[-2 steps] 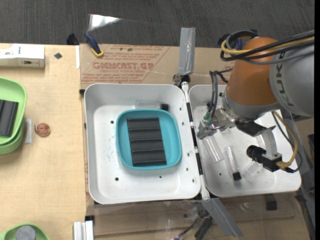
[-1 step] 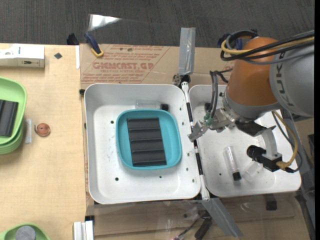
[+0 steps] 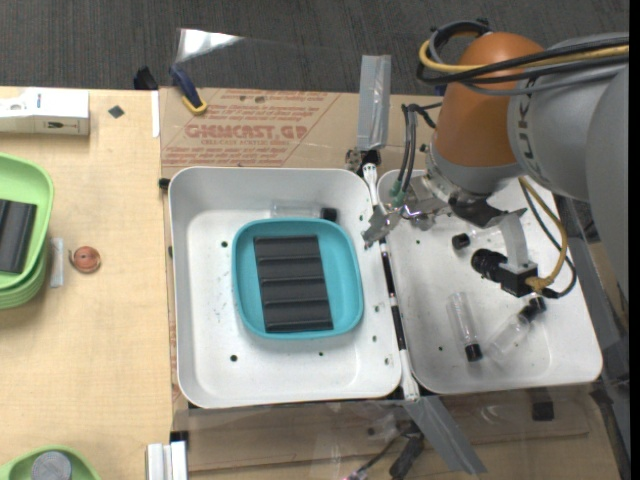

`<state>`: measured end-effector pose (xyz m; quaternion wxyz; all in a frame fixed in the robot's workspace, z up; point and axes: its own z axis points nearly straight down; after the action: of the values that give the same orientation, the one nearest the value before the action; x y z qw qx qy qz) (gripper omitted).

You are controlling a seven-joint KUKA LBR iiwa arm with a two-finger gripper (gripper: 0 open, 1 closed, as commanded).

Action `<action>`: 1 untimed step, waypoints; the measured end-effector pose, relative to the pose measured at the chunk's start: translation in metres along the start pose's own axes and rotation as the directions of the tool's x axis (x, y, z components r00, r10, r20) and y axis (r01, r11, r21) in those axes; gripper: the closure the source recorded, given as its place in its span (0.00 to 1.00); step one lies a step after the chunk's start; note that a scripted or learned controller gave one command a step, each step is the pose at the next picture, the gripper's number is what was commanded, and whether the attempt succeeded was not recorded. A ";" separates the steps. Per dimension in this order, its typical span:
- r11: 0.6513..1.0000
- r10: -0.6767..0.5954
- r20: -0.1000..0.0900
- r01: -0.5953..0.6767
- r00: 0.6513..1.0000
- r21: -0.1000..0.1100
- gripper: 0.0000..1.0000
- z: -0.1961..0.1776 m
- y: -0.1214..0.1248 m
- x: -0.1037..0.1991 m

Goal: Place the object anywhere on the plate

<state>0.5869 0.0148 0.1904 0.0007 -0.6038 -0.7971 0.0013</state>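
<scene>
A teal square plate (image 3: pixel 345 268) with a black ridged insert (image 3: pixel 292 283) lies in the middle of the left white bin (image 3: pixel 195 298). A clear tube with a black cap (image 3: pixel 300 211) lies in that bin just behind the plate's far rim. Two more clear tubes with black caps (image 3: pixel 463 320) (image 3: pixel 512 330) lie near the front of the right bin (image 3: pixel 560 363). My gripper (image 3: pixel 378 225) hangs below the orange wrist at the wall between the two bins, beside the plate's far right corner. Nothing shows in its grasp.
A small black piece (image 3: pixel 460 240) sits in the right bin under the arm. Cardboard (image 3: pixel 260 128) lies behind the left bin. A green tray (image 3: pixel 20 233) and a small round brown piece (image 3: pixel 86 259) rest on the wooden bench at left.
</scene>
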 end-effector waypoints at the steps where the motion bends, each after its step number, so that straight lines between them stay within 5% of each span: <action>1: 0.999 0.033 0.000 -0.033 0.999 0.001 0.00 -0.027 -0.056 0.049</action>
<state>0.5197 0.0468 0.2178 0.0011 -0.6168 -0.7871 0.0014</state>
